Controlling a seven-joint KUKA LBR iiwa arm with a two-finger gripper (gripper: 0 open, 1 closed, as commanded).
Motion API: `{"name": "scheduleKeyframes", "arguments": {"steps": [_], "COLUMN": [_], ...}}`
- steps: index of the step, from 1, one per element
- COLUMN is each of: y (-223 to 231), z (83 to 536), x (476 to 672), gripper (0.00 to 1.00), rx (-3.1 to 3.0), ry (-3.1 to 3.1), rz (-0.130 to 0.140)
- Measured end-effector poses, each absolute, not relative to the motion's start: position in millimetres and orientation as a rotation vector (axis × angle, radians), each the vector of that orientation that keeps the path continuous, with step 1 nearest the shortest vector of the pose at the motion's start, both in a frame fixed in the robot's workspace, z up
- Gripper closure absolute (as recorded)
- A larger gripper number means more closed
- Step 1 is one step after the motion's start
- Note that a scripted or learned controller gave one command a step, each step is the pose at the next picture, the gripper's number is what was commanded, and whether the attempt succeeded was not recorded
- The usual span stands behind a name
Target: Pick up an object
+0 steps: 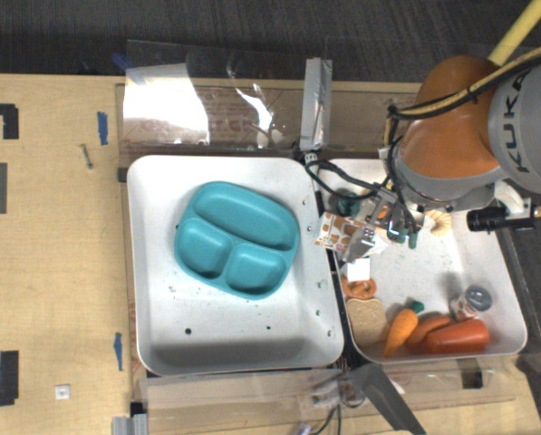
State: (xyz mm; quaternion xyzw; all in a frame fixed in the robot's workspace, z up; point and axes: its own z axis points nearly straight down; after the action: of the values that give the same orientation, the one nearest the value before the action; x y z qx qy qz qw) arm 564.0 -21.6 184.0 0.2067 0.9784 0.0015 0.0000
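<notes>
**Camera view: arm over right bin, toy food along the near wall**

Camera view, looking down. Carrot [400,328] lies at the near edge of the right bin [506,270], touching a red pepper-like piece [453,335]. Tan bread slice [365,317] just left of the carrot; small orange ring piece [360,288] above it. Grey-capped small item [475,298] near the red piece. Patterned card-like piece [338,234] sits against the bin's left wall. Gripper [392,220] hangs over the bin's far left part, near that card, apart from the carrot; whether the fingers are spread or closed cannot be told amid cables. Left bin [161,315] carries a teal divided tray [236,237]. Both bins rest on the bench [43,270].
</notes>
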Motion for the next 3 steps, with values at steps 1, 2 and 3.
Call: {"name": "scheduleKeyframes", "arguments": {"steps": [1,2,3], "y": [-10.9,-10.6,-43.0], "z": [286.4,294.2,252.0], "x": [589.3,589.8,556.3], "gripper": [1.0,1.0,1.0], "rx": [0.667,0.665,0.6], "ry": [3.058,3.057,3.083], "rz": [0.005,0.003,-0.001]}}
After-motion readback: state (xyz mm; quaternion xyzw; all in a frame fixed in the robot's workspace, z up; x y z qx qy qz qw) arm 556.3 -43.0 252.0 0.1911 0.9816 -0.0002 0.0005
